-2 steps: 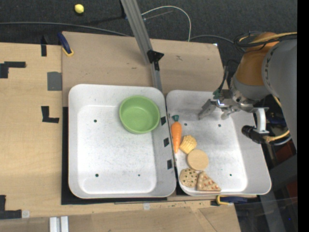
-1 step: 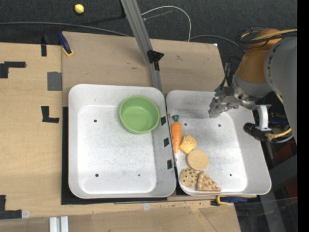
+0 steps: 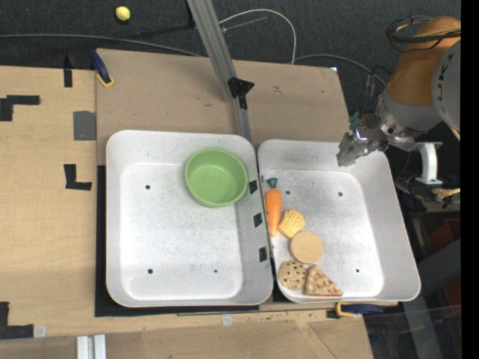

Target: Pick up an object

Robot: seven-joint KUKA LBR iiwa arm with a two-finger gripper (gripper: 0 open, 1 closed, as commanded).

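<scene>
One carrot [image 3: 273, 209] — long axis up-down, green tip toward far rim, fingers [image 3: 350, 154] state unclear.

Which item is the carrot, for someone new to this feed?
Look in the right bin, along its left wall. The carrot is the top item in the cluster there, above the round cookie. It alone is long, orange and tapered, with a green tip.
</scene>
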